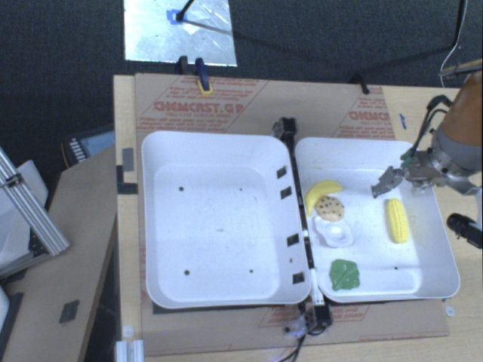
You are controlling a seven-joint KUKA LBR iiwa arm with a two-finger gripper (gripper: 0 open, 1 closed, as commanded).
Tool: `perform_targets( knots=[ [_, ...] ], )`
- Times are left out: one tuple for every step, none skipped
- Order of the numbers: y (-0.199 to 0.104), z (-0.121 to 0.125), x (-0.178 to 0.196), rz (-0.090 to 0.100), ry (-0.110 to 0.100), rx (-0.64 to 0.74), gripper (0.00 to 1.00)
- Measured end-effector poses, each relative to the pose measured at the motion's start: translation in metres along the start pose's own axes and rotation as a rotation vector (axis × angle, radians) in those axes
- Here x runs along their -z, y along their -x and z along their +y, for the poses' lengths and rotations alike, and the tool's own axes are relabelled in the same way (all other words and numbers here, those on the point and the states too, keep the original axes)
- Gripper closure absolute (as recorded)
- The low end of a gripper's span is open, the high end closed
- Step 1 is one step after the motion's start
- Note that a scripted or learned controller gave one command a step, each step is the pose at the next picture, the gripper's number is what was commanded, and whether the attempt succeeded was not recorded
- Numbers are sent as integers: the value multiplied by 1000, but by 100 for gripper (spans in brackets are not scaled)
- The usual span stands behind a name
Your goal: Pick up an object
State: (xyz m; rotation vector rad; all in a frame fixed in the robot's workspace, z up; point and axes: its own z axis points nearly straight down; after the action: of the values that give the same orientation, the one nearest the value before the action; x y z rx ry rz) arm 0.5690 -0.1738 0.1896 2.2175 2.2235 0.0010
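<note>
Two white bins sit side by side on the bench. The left bin (pixel 219 217) has bare floor. The right bin (pixel 430 270) carries everything: a banana (pixel 320 192) at its ten o'clock, a cookie (pixel 330 208) touching the banana's lower edge, a white egg-like piece (pixel 333 234) just beneath the cookie, a green leaf (pixel 345 274) at seven o'clock near the front wall, and a corn cob (pixel 397 220) lying lengthwise right of centre, apart from the rest.

The gripper (pixel 389 181) hangs over the right bin at about one o'clock, just above the corn's far end. Its fingers look spread a little and pinch nothing that I can see. The arm (pixel 460 138) comes in from three o'clock.

The banana, cookie and white piece crowd the dividing wall between the bins. The corn has open floor on both sides. The leaf sits near the front rim with free floor toward three o'clock. The right bin's far strip, at twelve o'clock, is bare floor.
</note>
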Motion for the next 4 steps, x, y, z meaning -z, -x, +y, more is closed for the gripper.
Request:
perform_targets(
  knots=[
    [-23, -83, 142, -2, 13, 2, 0],
    [-94, -53, 355, -1, 21, 8, 0],
    [-129, -67, 346, 1, 2, 5, 0],
    [-198, -82, 346, 2, 1, 9, 0]
  ],
)
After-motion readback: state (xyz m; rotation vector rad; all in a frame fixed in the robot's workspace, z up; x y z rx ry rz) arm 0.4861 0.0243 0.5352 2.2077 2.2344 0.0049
